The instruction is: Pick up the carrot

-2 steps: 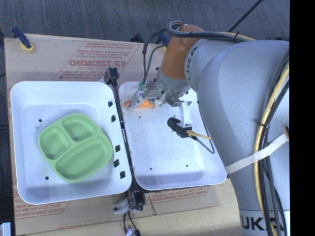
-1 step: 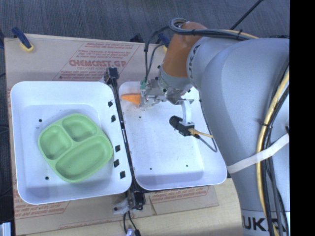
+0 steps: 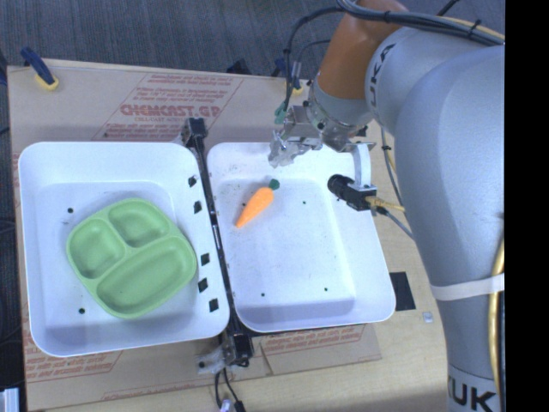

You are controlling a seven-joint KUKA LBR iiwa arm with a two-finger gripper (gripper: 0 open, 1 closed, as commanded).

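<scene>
From the camera above the bench, the right bin (image 3: pixel 374 264) has most of its floor bare, with open room on the near side and towards the right wall. The carrot (image 3: pixel 256 206) lies in this bin's far left part, near the wall shared with the left bin (image 3: pixel 34 230) but not touching it. It lies slantwise, its green top pointing to the far right and its tip to the near left.

The gripper (image 3: pixel 281 154) hangs over the far rim of the right bin, just beyond the carrot's green end and apart from it. It holds nothing, and from this angle it cannot be told whether it is spread or closed. The arm (image 3: pixel 412 84) comes in from the right and covers the bench on that side.

In the left bin a green divided plate (image 3: pixel 133 256) lies flat near the middle, well apart from the carrot. Brown cardboard (image 3: pixel 171 101) lies under both bins, and a blue clamp (image 3: pixel 39 67) sits at its far left corner.
</scene>
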